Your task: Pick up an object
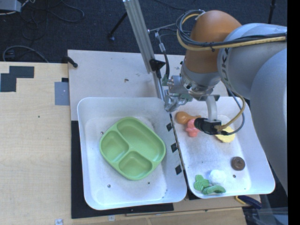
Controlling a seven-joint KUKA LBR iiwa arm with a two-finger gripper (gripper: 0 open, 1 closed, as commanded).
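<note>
My gripper (172, 103) hangs over the far end of the wall between the two bins, just left of an orange and pink toy (186, 121) lying in the right bin (262, 182). A yellow object (227, 137) lies further right in that bin, partly hidden by the robot's wrist. Nearer the front sit a brown disc (238, 163), a white ball (217, 175) and a green crumpled piece (206, 186). Nothing shows between the gripper's tips.
A green divided plate (132, 147) lies in the middle of the left bin (89, 125). A slanted aluminium bar (143, 36) stands behind the bins, close to the gripper. The big grey arm covers the right bin's far right corner.
</note>
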